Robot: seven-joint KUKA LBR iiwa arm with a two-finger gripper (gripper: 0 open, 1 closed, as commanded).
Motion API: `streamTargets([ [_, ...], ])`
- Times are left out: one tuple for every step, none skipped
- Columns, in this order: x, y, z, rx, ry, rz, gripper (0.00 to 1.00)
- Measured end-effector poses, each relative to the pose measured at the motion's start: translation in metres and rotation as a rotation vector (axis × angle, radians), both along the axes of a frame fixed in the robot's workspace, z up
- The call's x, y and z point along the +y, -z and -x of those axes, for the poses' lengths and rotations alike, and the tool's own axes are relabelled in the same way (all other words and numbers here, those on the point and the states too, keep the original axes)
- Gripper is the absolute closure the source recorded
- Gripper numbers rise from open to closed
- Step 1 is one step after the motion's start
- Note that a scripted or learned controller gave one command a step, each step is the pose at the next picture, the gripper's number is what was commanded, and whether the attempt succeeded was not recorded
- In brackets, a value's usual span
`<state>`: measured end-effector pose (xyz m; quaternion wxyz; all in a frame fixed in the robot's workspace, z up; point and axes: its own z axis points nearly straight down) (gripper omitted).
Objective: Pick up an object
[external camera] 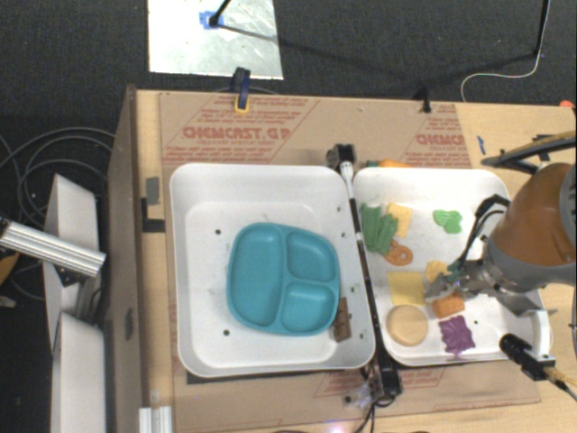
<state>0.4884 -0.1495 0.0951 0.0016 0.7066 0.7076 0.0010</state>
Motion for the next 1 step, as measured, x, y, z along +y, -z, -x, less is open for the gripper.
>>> streamTargets([
  [0.0858,-0.095,-0.0572,-0.01,-0.013,-0.002,1.0],
])
